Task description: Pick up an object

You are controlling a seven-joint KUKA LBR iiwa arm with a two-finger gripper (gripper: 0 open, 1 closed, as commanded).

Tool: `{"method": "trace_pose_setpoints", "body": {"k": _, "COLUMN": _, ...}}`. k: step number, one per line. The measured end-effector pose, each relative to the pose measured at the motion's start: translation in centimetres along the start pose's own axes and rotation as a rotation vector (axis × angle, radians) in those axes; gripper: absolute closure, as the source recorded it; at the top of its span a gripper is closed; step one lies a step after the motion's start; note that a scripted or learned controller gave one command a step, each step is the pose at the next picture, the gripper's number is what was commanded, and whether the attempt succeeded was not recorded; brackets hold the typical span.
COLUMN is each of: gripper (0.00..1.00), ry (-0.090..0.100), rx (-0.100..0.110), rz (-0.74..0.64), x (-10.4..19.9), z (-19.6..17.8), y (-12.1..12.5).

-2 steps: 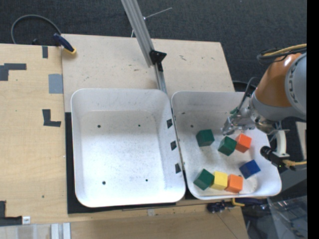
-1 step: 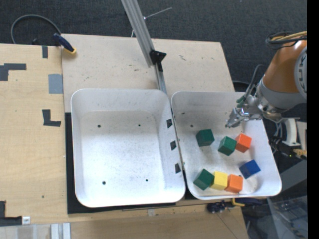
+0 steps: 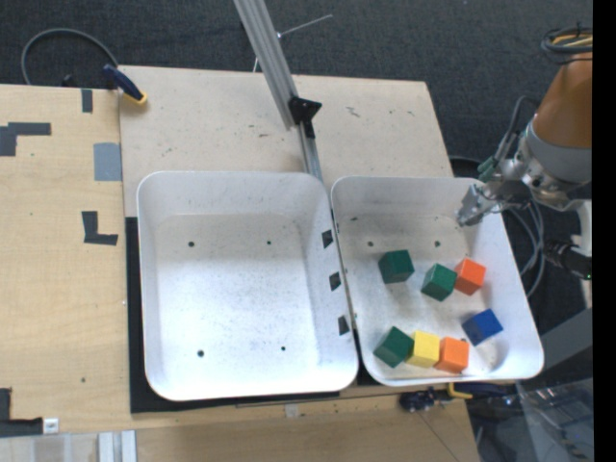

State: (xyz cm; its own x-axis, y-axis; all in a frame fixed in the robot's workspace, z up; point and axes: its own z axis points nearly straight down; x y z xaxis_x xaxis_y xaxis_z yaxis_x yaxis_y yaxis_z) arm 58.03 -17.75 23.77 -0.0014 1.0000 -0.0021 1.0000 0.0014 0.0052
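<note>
A pale plywood desk (image 3: 241, 133) stands on dark grey carpeted floor (image 3: 404, 27). A slanted aluminium rail (image 3: 265, 41) crosses above it. Grey tape patches (image 3: 106, 162) mark the lighter wooden panel (image 3: 48, 306) at left, near a looped black cable (image 3: 58, 41).

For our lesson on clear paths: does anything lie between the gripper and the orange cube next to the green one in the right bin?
Nothing visible does. The gripper sits over the right bin's upper right corner, and only bare white floor separates it from the orange cube. The green cube touches that cube's left side, away from the gripper.
</note>
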Motion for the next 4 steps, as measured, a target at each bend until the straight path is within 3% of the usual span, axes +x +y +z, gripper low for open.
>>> {"method": "trace_pose_setpoints", "body": {"k": 1, "gripper": 1.0, "ry": 0.001, "rx": 0.005, "rz": 0.0, "x": 0.0, "z": -0.6, "y": 0.0}}
{"method": "trace_pose_setpoints", "body": {"k": 3, "gripper": 1.0, "ry": 0.003, "rx": 0.005, "rz": -0.005, "x": 10.9, "z": -1.0, "y": 0.8}}
{"method": "trace_pose_setpoints", "body": {"k": 4, "gripper": 1.0, "ry": 0.003, "rx": 0.006, "rz": -0.005, "x": 15.8, "z": -0.3, "y": 2.7}}
